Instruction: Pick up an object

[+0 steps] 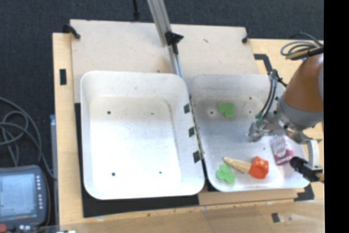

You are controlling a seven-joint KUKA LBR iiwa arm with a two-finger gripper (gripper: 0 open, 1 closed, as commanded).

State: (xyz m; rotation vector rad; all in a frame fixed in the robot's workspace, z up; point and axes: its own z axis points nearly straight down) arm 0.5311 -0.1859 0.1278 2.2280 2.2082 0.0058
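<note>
R bin [240, 84]: green bits [226, 110], maybe cone [235, 164]

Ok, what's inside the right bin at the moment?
The right bin holds a green piece mid-bin, another green piece, a tan cone, a red block and a pinkish packet. The gripper covers part of the floor.

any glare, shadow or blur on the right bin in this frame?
Camera view: lighting is even and soft, with no hard glare on the right bin. The image is low-res and the gripper reads as a blurry grey mass. The green pieces and the red block stay distinct, with faint shadows.
</note>
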